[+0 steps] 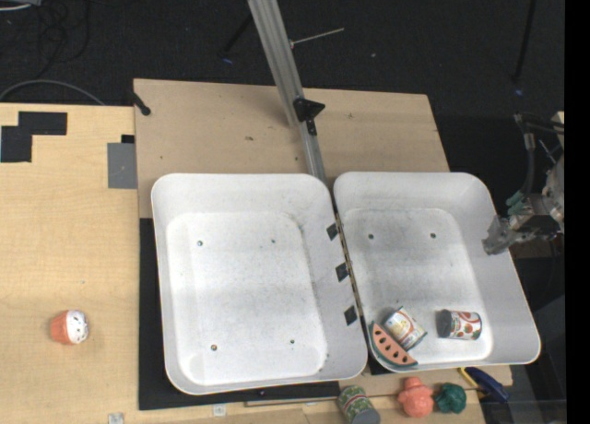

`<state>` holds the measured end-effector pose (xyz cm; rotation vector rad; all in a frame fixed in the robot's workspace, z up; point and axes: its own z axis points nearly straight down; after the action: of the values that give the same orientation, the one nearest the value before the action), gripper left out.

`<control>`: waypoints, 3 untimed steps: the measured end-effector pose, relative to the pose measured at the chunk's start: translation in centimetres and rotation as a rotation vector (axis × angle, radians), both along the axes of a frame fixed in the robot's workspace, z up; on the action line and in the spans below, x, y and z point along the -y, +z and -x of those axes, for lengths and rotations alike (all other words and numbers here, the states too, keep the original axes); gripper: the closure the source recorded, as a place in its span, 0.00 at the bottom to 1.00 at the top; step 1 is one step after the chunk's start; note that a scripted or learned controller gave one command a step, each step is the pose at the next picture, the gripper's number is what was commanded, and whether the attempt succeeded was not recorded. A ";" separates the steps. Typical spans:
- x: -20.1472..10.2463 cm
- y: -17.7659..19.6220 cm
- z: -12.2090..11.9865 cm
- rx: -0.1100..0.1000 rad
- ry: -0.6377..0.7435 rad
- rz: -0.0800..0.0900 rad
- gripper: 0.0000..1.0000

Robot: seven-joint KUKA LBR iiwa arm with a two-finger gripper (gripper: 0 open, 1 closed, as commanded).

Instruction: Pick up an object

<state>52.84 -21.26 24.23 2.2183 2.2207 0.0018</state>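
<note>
Camera view showed the likely pick items gathered in the near corner of the right bin (419,201): a small can (404,328) with a pale label lay tilted on its side, a watermelon-slice toy (392,347) curved just beside it against the near left wall, and a second can (459,324) with a red and white label lay on its side to the right, a little apart from the first. The rest of that bin's floor was bare and speckled grey. The left bin (240,196) sat touching the right one along a shared edge marked by small black clips. The end effector (516,229) hung at the right rim of the right bin, well apart from the cans; it was too blurred and small to tell how it stood. On the counter (55,229) just beyond the near rim lay a dark can (355,404), a pink toy (415,397) and a green toy (450,398) in a row. Far to the left an orange and white ball (69,327) rested alone. A metal rail (281,53) slanted away behind the bins.
</note>
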 end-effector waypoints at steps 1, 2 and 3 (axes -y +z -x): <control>0.1 3.4 -0.1 -0.001 0.000 0.000 1.00; -5.0 1.8 0.3 -0.007 0.003 -0.004 1.00; -10.6 2.2 0.2 -0.006 0.004 -0.005 1.00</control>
<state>52.68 -10.68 26.48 2.2194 2.2303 0.0003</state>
